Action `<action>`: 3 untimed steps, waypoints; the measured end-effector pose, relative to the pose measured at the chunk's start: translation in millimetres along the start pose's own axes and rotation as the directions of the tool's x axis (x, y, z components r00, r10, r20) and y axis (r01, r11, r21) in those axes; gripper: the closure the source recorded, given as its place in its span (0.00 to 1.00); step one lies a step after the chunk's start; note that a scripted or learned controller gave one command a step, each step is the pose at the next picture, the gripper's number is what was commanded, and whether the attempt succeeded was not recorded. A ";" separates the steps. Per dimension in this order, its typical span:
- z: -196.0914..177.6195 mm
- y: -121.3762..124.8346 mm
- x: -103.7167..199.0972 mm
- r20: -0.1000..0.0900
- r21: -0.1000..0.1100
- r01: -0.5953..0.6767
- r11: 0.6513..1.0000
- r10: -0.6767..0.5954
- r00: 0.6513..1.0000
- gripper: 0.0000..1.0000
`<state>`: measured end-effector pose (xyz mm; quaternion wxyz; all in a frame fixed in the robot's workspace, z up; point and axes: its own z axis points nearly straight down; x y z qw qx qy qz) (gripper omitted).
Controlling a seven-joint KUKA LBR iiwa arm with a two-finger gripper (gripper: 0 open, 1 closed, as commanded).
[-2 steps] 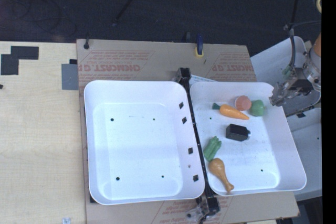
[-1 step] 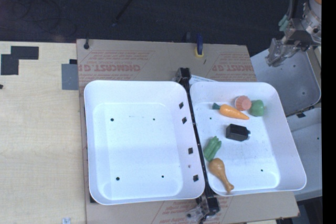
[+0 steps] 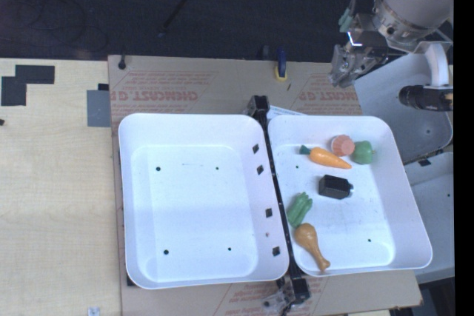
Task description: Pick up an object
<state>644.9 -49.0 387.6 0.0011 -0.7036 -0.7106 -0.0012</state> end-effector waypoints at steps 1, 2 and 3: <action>17.4 -23.1 116.6 -0.001 0.006 0.003 1.000 -0.002 1.000 1.00; 84.7 -0.1 162.0 0.003 0.010 -0.006 1.000 0.006 1.000 1.00; 7.3 1.5 215.2 0.001 -0.004 -0.005 1.000 0.005 1.000 1.00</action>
